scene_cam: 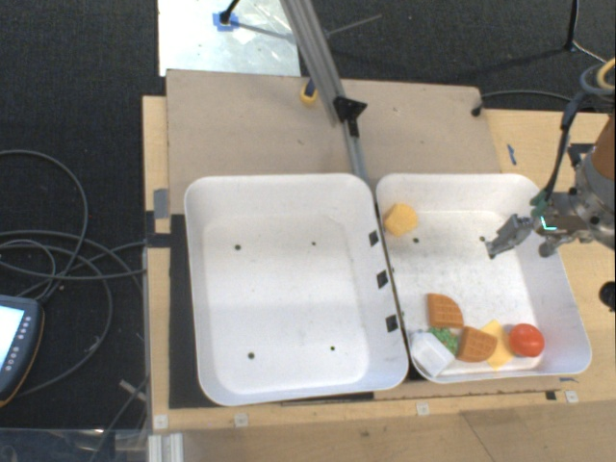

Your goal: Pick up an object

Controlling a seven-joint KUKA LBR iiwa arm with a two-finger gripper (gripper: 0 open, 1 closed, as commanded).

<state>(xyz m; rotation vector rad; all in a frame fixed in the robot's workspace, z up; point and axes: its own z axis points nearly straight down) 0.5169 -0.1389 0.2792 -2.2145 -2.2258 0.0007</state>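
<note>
Gripper (523, 237) hangs over right bin's (568, 301) far-right part, fingers spread and grasping nothing, well apart from yellow block (400, 219) at far-left corner.

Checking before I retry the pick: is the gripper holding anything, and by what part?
Nothing is held. The gripper hangs open over bare floor of the right bin, apart from the yellow piece.

Bright, even overhead light washes the two white bins (289, 287) almost to glare, with only soft shadows under their rims. A shiny panel (231, 22) at eleven o'clock shows reflections. Focus is fair; fine detail looks soft and grainy.
</note>
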